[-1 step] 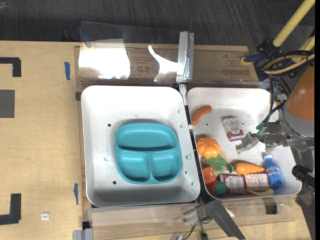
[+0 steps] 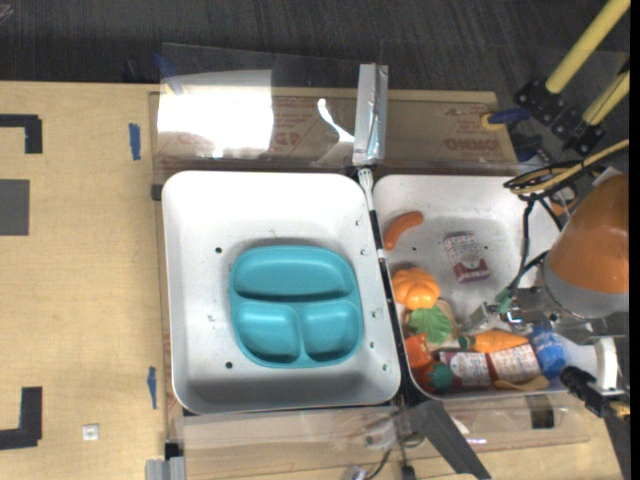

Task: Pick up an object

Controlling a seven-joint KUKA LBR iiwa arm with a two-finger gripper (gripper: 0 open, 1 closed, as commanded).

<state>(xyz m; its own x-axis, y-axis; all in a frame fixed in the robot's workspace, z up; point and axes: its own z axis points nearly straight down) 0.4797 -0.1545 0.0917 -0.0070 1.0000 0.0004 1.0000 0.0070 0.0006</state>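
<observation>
The gripper (image 2: 505, 313) hangs low over the right bin (image 2: 440, 196) — whether it's clenched or released, I cannot tell — just above a toy carrot (image 2: 500, 342) and a bottle (image 2: 490, 366). A small pumpkin (image 2: 415, 289) sits nearby; the left bin (image 2: 200, 208) holds a teal divided tray (image 2: 295, 303).

Right bin (image 2: 440, 193) far half open; near half crowded, apparently; arm (image 2: 590, 253) overhangs
</observation>
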